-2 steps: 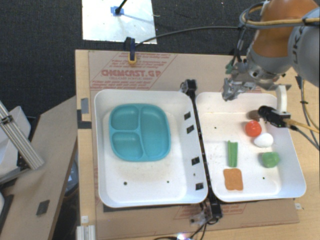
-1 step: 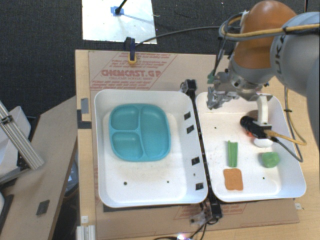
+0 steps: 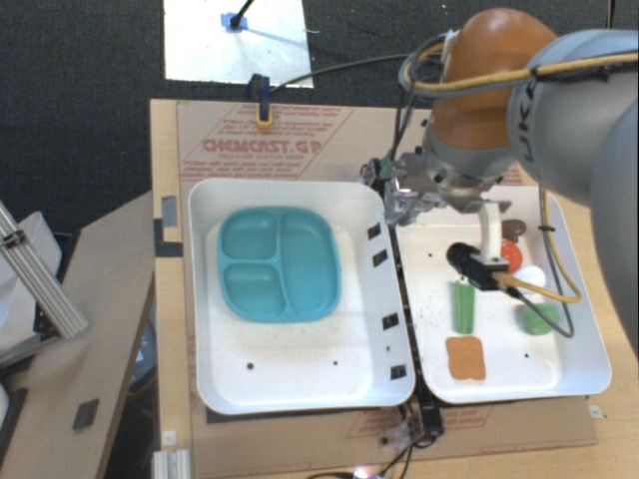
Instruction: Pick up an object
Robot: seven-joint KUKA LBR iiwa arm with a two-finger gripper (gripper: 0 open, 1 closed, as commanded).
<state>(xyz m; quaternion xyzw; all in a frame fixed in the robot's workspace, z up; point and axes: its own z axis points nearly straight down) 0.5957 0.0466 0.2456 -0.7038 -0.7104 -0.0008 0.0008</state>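
right bin (image 3: pixel 589 367): white and shallow, the small stuff sits in here
orange-brown slab (image 3: pixel 465 357): flat, near the front wall of the right bin
green stick (image 3: pixel 464 305): just behind the slab, lying lengthways
green lump (image 3: pixel 537 318): right of the stick, with a white ball (image 3: pixel 533 277) just behind it
red piece (image 3: pixel 511 255): a bit further back, beside the ball
left bin (image 3: pixel 230 387): holds a teal divided plate (image 3: pixel 279 264), lying flat
gripper (image 3: pixel 394 196): over the far end of where the two bins meet, honestly can't tell if it's open or closed

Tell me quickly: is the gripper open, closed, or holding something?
Gripper: cannot be told from this view; it hangs at the far left corner of the right-hand bin.
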